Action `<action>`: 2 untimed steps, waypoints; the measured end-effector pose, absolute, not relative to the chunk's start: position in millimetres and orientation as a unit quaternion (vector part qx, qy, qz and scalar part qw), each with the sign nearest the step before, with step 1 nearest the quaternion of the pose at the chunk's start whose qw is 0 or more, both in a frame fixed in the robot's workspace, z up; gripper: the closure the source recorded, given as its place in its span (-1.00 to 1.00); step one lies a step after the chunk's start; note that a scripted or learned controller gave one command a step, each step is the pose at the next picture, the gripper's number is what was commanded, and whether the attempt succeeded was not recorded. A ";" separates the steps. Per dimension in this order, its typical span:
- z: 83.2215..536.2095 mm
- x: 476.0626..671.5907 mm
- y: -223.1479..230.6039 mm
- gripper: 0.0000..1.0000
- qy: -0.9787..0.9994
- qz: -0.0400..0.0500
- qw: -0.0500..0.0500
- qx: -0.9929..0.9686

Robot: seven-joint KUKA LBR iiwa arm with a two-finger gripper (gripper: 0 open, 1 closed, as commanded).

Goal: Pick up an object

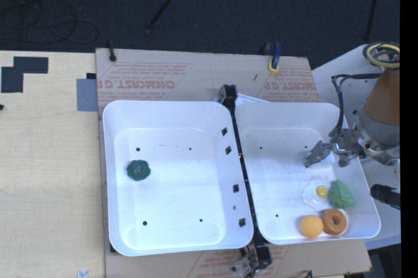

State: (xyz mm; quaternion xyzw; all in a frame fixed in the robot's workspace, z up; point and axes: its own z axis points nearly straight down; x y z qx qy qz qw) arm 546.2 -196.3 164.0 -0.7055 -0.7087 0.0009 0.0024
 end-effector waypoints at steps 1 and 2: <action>152.5 575.2 -137.0 -1.00 -0.709 0.000 0.001 -0.705; 162.9 573.7 -140.4 1.00 -0.708 0.001 0.002 -0.707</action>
